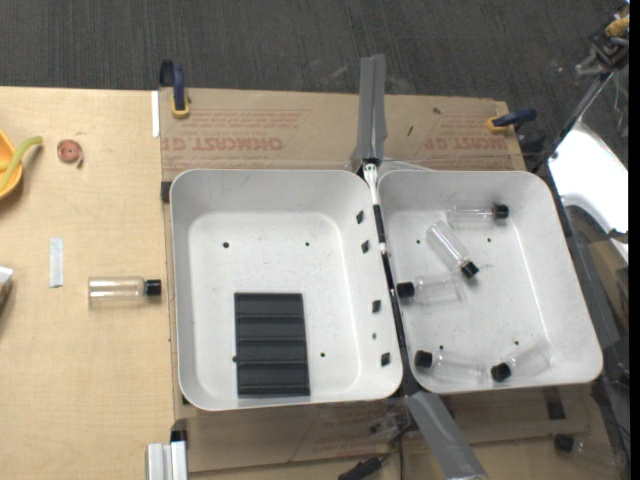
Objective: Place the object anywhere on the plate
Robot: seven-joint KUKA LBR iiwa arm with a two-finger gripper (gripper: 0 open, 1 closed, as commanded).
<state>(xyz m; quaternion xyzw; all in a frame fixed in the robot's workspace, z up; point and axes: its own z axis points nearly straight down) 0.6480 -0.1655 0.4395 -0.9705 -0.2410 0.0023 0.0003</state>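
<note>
Nearest you, two clear black-capped vials lie at 6 o'clock in the right bin, one beside the other. At 6 o'clock in the left bin sits your black ribbed plate. Farther back, three more vials spread from the right bin's centre toward 9 and 12 o'clock. A stray vial lies on the surface, at 9 o'clock from the left bin

Robotics lab or test bench. Two shallow white bins sit side by side on a cardboard sheet clamped to a wooden tabletop. Clear capped vials lie scattered in the right bin; one more vial lies on the wood. Dark ribbed plate in the left bin. Grey office-style carpet beyond.
</note>
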